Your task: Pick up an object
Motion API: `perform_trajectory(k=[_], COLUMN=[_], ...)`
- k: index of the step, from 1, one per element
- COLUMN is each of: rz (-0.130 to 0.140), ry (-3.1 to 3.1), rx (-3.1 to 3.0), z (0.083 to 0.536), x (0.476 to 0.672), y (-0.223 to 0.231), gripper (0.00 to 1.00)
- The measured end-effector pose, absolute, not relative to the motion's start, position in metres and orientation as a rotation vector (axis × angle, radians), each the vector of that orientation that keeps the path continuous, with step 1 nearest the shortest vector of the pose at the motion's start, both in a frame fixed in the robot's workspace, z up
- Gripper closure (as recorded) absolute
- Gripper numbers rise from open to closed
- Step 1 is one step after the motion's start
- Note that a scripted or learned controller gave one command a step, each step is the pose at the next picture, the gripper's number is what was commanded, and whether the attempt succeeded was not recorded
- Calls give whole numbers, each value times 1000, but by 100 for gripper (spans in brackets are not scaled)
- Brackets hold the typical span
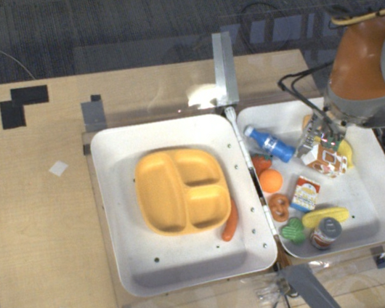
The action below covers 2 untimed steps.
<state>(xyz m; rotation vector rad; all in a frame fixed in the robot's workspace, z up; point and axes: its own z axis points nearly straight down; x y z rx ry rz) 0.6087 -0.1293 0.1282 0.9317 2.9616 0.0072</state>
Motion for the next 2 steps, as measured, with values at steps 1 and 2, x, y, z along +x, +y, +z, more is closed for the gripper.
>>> perform_trajectory(k=[1,2], rz=[8,8], ry=[2956,2957], rx=[921,919], z=[141,141], x=[611,611], y=[-129,-129], gripper=[100,0])
